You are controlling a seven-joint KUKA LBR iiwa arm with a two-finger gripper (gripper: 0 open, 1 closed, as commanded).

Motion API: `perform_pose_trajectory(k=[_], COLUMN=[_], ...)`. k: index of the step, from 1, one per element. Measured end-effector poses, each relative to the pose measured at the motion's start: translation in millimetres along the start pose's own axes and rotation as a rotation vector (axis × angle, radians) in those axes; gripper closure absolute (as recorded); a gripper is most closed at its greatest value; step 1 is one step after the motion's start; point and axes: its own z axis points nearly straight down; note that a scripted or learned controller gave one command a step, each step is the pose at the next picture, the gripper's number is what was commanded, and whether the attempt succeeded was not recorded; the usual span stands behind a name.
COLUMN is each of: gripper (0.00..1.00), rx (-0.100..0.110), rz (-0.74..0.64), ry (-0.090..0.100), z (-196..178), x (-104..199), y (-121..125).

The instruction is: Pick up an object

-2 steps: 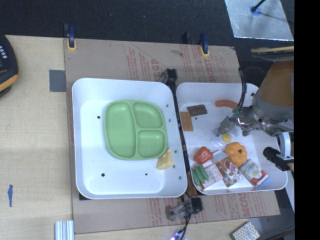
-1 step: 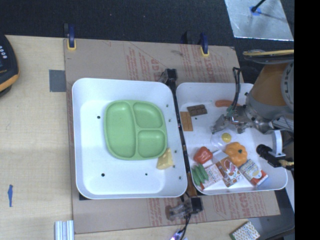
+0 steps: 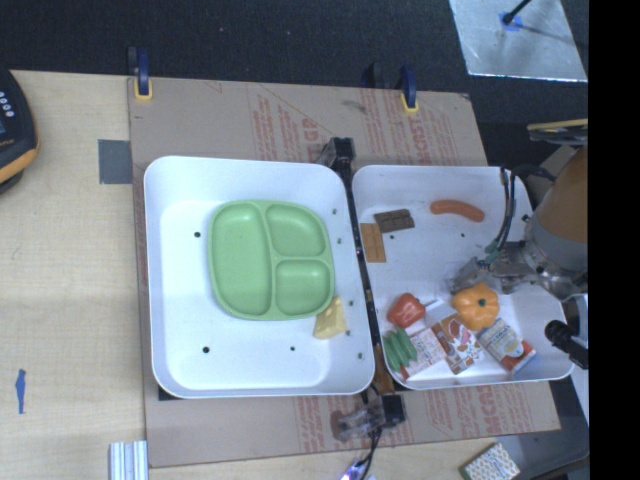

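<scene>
**Operator:** Where does the pick stand right now?

**Spotter:** You're at the approach, I'd judge. Your gripper (image 3: 478,271) has reached in from the right over the right bin (image 3: 420,180) and sits just above a small orange pumpkin (image 3: 475,306), close to it or touching. Whether it is spread or closed I can't tell from here; the metal parts blur together, and nothing shows as clearly held.

**Operator:** What else is down there?

**Spotter:** A red pepper (image 3: 405,310) lies near the pumpkin on its left, with food packets (image 3: 455,345) just below both. A sausage (image 3: 457,209) lies well apart near the far wall. The left bin (image 3: 180,368) has a green divided plate (image 3: 270,259) with a yellow wedge (image 3: 331,320) touching its corner.

**Operator:** And my next move?

**Spotter:** You'd want to settle squarely over the pumpkin, close on it, then lift straight up. It's round, so an off-centre grip could let it squirt away.
</scene>
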Motion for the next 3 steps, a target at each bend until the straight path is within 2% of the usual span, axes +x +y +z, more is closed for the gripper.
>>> perform_pose_trajectory(k=[1,2,3], gripper=[0.0,0.0,0.0], rx=[-0.019,0.0,0.011], rz=[-0.01,-0.003,-0.001], ry=[-0.004,0.002,0.003], z=[-74,-108,-20], x=[15,51,36], y=[123,53,-25])
